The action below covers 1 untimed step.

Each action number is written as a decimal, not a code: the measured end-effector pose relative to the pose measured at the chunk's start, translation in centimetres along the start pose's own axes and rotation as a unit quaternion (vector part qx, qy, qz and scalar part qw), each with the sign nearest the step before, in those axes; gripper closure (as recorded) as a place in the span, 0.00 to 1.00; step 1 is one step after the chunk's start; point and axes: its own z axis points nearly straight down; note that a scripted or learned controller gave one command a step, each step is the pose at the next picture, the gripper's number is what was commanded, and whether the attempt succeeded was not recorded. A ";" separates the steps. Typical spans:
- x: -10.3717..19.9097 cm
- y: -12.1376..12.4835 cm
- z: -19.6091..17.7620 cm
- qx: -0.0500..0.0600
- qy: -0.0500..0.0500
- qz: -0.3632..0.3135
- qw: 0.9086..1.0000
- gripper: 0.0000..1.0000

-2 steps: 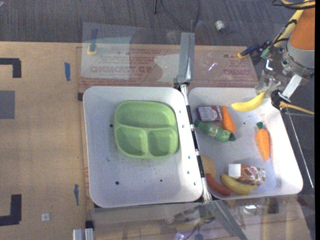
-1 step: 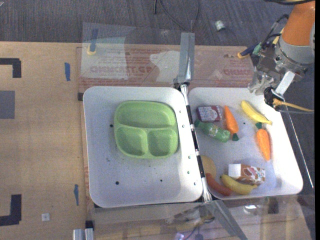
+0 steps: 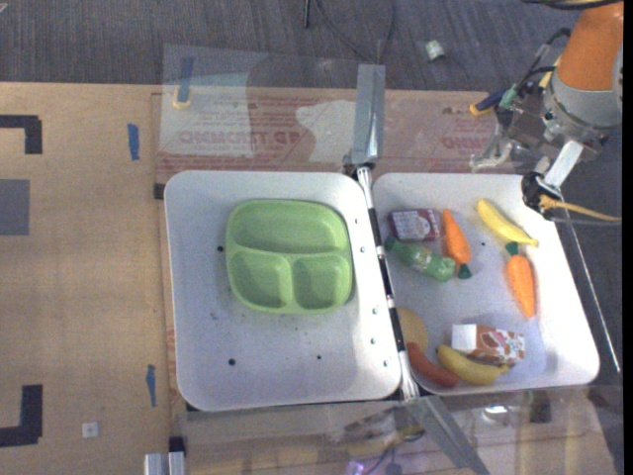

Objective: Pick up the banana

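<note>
Camera view: I cannot tell if the end effector [image 3: 493, 154] is wide or narrow. A banana [image 3: 506, 223] lies near, below it in the picture.

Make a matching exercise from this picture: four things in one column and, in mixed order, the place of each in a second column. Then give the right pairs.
Things
1. green plate
2. green bottle
3. larger carrot
4. gripper

Places
A. right bin, right side, just in front of a banana
B. by the right bin's far right corner
C. left bin
D. right bin, left side, just in front of the red packet

Pairs: 1-C, 2-D, 3-A, 4-B
</note>
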 end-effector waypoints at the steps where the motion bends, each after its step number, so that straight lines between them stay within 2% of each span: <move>1: 1.1 -1.5 -1.9 0.000 0.000 -0.053 0.999 0.00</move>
